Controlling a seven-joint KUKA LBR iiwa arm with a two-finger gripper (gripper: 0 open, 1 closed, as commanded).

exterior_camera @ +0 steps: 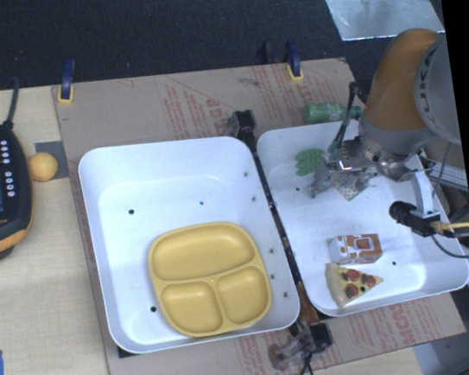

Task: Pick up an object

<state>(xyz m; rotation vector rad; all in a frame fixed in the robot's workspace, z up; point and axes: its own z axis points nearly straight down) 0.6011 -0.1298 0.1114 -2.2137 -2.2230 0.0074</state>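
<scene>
Right bin [423, 281] holds the targets: green toy [309, 160] beside the gripper [345, 166], box [354, 248], pizza slice [352, 282]. All look light, rigid; grasp across narrow sides. Gripper opening: cannot tell.

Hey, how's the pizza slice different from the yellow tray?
The pizza slice is a small wedge; the yellow tray is far larger, rounded, with three compartments. The pizza slice is multicoloured with red spots; the yellow tray is one plain colour. The pizza slice lies in the right bin, the yellow tray in the left bin. Both lie flat near the front, away from the gripper.
</scene>
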